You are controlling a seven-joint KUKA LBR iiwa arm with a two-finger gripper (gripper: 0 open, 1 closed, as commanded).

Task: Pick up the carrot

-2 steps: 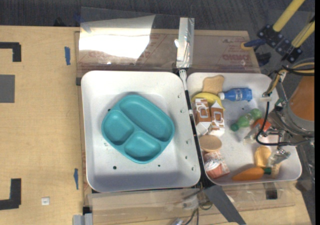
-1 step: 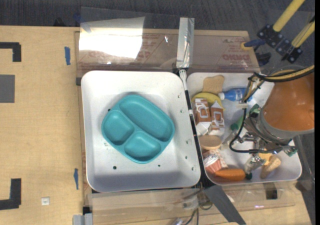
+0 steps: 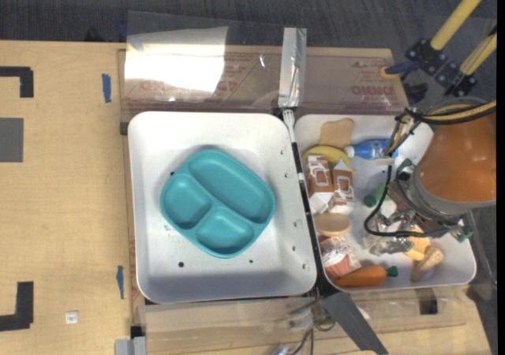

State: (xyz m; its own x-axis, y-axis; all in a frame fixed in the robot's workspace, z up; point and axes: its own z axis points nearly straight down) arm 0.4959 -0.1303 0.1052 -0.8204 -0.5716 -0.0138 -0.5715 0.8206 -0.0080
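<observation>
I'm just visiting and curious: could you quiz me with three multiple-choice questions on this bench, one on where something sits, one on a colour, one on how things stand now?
1. Where does the carrot lie?
A. the right bin's near edge
B. on the tray
C. on the cardboard

2. What colour is the divided tray?
A. red
B. teal
C. black

3. Where is the arm now?
A. over the left bin
B. over the right bin
C. beyond the bench

Answers: 1 A, the carrot lies by the bin's front rim. 2 B, the tray is teal. 3 B, its orange band hangs above the right bin.

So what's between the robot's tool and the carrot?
In the camera view, almost nothing: the tool hangs just above the carrot, with a sliver of bare white bin floor between them.
</observation>
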